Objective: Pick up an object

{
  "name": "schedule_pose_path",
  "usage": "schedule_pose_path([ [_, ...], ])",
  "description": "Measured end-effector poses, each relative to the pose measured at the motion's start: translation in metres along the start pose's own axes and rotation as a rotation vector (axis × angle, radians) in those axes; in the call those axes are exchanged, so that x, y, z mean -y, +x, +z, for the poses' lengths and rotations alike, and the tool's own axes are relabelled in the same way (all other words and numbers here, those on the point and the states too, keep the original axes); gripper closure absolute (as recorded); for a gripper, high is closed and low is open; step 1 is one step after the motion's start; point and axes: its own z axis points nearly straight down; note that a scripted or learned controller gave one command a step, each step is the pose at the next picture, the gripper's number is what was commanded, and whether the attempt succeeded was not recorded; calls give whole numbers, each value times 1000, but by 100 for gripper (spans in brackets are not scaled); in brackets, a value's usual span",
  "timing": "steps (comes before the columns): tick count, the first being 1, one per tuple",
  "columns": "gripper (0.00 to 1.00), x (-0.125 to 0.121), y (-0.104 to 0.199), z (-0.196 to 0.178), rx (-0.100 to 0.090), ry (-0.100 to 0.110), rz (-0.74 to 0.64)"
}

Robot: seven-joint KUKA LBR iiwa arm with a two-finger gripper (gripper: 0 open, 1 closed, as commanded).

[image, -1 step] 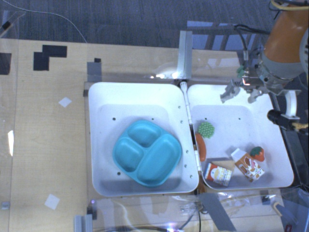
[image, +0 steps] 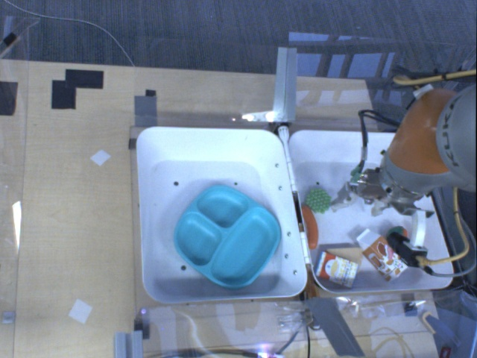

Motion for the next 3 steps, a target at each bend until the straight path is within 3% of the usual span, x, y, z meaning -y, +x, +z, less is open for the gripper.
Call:
schedule_pose_path([
  [1,0,54,-68,19,5,-12,-26],
  [2,0,56,-78,19,1,-13,-104],
  [3,0,60,-43,18,7,-15,-514],
])
